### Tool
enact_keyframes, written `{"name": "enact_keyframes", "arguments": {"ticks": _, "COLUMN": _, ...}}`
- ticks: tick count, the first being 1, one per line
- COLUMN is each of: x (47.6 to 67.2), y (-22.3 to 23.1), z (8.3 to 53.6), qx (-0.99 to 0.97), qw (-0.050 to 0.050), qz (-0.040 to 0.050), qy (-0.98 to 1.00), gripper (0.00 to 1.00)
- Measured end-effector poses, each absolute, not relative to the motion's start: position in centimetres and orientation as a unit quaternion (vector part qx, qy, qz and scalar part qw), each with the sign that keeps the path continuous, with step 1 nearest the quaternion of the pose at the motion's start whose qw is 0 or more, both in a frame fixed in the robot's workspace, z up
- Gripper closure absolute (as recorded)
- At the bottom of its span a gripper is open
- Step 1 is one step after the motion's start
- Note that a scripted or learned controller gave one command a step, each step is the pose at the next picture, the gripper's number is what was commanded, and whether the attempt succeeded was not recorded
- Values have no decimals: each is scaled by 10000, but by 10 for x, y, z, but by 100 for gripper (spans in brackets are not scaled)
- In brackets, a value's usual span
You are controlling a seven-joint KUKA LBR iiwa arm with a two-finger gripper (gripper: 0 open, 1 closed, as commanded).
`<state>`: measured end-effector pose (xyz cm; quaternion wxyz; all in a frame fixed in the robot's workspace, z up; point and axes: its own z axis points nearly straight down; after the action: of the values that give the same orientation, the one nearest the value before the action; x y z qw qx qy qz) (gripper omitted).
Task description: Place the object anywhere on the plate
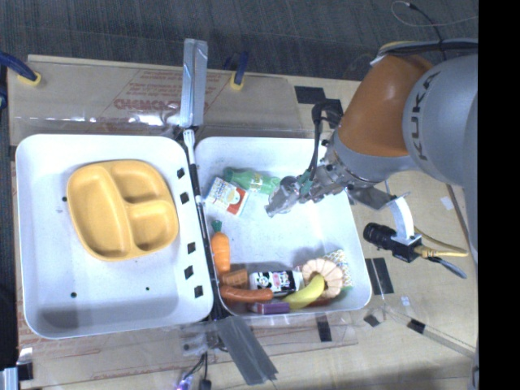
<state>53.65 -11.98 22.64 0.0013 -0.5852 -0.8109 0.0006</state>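
While the yellow plate (122, 208) in the left bin (41, 299) carries nothing, we judge the task barely begun. Our gripper (280, 200) hovers over the right bin (357, 250); whether it grips anything we cannot tell. Candidates like the carrot (220, 252) and banana (307, 292) lie there. Beneath is a wooden bench (97, 88).

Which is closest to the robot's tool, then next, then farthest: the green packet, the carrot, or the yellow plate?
From the tool:
1. Green packet, just beside it, right bin.
2. Carrot, lower down by the divider.
3. Yellow plate, far off in the left bin.
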Motion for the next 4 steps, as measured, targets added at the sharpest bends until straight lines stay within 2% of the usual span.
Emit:
{"name": "enact_keyframes", "arguments": {"ticks": 1, "x": 476, "y": -77, "z": 191, "qx": -6746, "qw": 28, "qz": 17, "qy": -7382, "gripper": 100}}
{"name": "enact_keyframes", "arguments": {"ticks": 2, "x": 558, "y": -6, "z": 191, "qx": -5803, "qw": 9, "qz": 8, "qy": -8144, "gripper": 100}}
{"name": "enact_keyframes", "arguments": {"ticks": 3, "x": 607, "y": 41, "z": 209, "qx": -5698, "qw": 9, "qz": 8, "qy": -8218, "gripper": 100}}
{"name": "enact_keyframes", "arguments": {"ticks": 4, "x": 573, "y": 90, "z": 191, "qx": -4421, "qw": 24, "qz": 17, "qy": -8970, "gripper": 100}}
